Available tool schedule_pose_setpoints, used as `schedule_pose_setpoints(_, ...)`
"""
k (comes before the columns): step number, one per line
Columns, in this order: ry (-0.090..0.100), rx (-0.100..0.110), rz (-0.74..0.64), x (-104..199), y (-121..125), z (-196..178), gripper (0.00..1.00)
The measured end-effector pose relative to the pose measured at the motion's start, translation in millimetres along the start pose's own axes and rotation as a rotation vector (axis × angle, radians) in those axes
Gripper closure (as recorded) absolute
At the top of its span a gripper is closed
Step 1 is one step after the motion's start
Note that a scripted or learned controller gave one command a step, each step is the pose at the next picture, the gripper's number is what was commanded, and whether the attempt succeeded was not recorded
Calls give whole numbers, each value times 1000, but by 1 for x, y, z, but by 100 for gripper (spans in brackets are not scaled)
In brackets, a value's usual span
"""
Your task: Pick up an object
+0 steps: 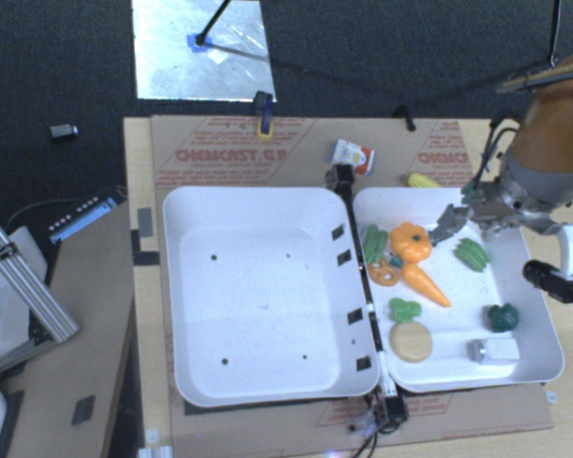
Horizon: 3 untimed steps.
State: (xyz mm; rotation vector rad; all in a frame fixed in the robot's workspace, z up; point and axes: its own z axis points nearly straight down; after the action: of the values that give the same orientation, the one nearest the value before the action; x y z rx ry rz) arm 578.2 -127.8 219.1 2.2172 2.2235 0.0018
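**A:** Over the right bin (539,351), how far has the pick got?

**B:** Barely begun, I'd judge. Every toy lies on the bin floor. The pincer (449,222) hangs at the end of the arm (547,153), just to the right of the orange pumpkin (410,242), with nothing between its fingers.

**A:** Open or closed?

**B:** I cannot tell. The tip is a small grey blur against the white bin, so I won't guess.

**A:** Which object is it after?

**B:** The pumpkin is nearest, so that is my guess, though the task names none. It is roundish and squat, with no real long axis.

**A:** And the things around it?

**B:** Just below and right of the pumpkin lies the carrot (425,284); its long axis runs diagonally, its narrow tip pointing down and to the right. Left of the pumpkin sits a green pod (373,243), lying roughly up and down the view. Right of the pumpkin, past the pincer, a second green vegetable (472,253) lies slanted.

**A:** What remains?

**B:** Everything, by my reading: descend, close on something, lift. The left bin (260,290), left of the pumpkin, plays no part yet.
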Motion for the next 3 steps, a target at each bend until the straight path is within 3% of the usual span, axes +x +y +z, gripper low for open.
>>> schedule_pose_setpoints(1, 4, 3, -11, 107, 16, 37, 0)
schedule_pose_setpoints(2, 1, 5, 1, 115, -25, 35, 0)
schedule_pose_setpoints(3, 2, 3, -6, 161, -37, 35, 0)
